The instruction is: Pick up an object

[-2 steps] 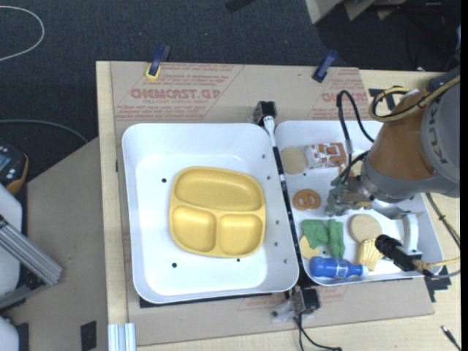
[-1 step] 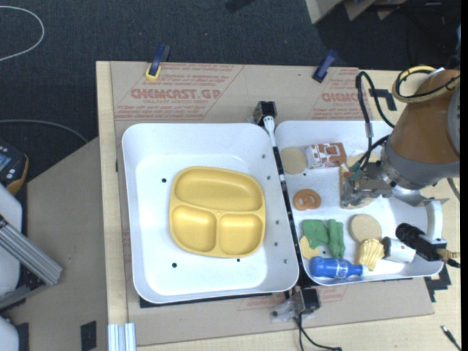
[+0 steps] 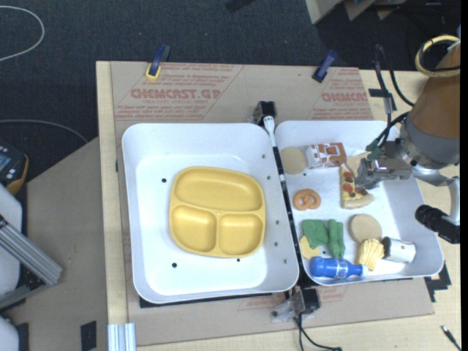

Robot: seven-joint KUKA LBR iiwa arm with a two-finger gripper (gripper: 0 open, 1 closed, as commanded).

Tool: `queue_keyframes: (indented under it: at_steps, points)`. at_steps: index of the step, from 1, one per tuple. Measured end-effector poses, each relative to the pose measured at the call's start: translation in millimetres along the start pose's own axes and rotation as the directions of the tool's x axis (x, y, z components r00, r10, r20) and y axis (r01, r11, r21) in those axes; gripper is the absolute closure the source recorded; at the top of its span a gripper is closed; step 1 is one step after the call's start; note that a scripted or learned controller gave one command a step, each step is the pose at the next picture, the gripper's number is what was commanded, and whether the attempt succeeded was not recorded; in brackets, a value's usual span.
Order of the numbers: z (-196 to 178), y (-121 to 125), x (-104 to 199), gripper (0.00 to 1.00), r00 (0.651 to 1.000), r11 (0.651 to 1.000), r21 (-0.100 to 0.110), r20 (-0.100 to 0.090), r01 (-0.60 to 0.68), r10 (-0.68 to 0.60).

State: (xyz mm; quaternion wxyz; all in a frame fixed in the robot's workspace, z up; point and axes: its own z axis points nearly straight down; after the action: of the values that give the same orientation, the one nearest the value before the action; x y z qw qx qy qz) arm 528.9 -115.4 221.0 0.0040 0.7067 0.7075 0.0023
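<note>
Your gripper (image 3: 363, 172) hung low over the pizza slice (image 3: 352, 187) in the right bin (image 3: 428, 210); I couldn't tell how it was set. The pretzel (image 3: 306, 198) and round cookie (image 3: 364, 227) lay near, so a skewed descent risked nudging the slice away ungrasped.

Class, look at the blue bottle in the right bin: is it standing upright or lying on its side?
Lying on its side. The blue bottle stretches lengthwise along the right bin floor, its white end pointing right.
</note>
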Motion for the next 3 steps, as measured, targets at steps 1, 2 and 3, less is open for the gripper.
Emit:
queue_keyframes:
  at_steps: [1, 2, 3]
  points:
    - [-4, 1, 0, 1.00, 1.000, 1.000, 0.006, -0.001, 0.000, 0.000]
    - [6, 18, 49, 1.00, 1.000, 1.000, 0.006, -0.003, 0.004, -0.004]
    - [12, 30, 104, 1.00, 1.000, 1.000, 0.006, -0.004, 0.005, -0.005]
